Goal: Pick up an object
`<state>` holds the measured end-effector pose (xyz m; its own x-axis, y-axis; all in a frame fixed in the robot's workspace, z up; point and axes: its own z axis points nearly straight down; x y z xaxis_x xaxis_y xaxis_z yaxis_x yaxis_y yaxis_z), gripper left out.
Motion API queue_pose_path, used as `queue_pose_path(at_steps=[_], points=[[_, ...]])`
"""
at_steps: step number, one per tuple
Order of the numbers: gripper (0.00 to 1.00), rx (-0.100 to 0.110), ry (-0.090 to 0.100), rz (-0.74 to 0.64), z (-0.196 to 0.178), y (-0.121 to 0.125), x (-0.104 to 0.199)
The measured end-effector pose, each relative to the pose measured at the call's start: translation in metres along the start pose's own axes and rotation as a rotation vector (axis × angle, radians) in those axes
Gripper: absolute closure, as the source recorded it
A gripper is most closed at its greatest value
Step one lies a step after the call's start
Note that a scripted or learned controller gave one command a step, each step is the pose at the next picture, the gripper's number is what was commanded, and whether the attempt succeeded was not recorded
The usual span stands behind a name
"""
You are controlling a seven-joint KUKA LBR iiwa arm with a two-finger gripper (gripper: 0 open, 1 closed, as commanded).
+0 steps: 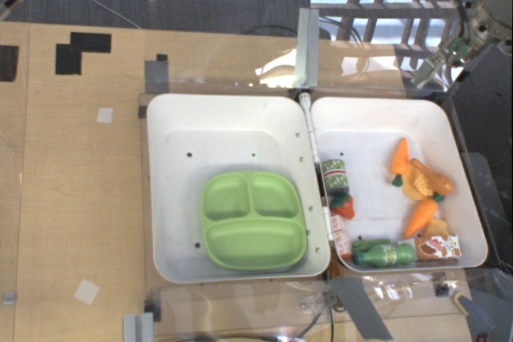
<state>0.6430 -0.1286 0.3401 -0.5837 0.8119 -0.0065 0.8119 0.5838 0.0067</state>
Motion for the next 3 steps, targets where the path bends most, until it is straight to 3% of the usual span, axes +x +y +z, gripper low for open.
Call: queue_pose_path(at_steps=[1,2,3], points=[[1.0,-0.001,-0.002,0.166,-0.036,0.02,-0.019],[1.0,0.01,0.008,0.217,0.076,-0.018,0.035],[1.0,-0.001,0.0,0.381,-0.005,0.02,0.033]])
